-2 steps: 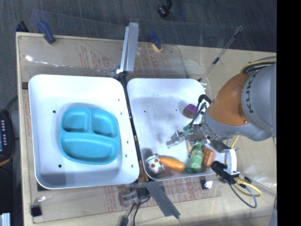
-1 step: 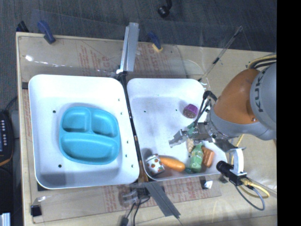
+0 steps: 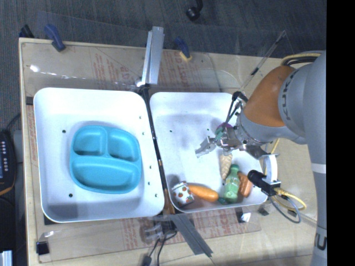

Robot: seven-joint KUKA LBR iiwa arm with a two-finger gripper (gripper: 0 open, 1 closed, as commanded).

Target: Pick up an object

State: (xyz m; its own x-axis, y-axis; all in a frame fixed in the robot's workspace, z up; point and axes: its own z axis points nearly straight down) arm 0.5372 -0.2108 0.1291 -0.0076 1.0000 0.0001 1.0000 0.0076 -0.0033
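The bench (image 3: pixel 83 65) was pale wood with faint red print across it, and two shallow white bins of smooth plastic with rounded corners sat on it side by side. The left bin (image 3: pixel 50 110) held a glossy light-blue tray (image 3: pixel 105 158), rounded at the edges and split into three compartments. The right bin (image 3: pixel 177 110) had its things bunched along the near edge: a small white ball (image 3: pixel 181 193) with coloured marks, a smooth orange carrot (image 3: pixel 202 193) lying on its side just beside it, a green bottle (image 3: pixel 231 184) with a paler cap, another orange piece (image 3: pixel 246 187) pressed close to the bottle's right, and a pale cone (image 3: pixel 226 162) with a ridged look, its wide end up toward the arm.

The grey arm (image 3: pixel 299 104), matte with a shiny orange band, reached in from the right. The claw (image 3: pixel 213 144) hung low over the middle of the right bin, metallic and angular. I could not tell whether it was released or clenched, and I saw nothing gripped in it. The cone lay just beside the claw, on its near side, with the bottle a little further down. The carrot and ball sat near the claw but apart from it, toward the bin's near left corner.
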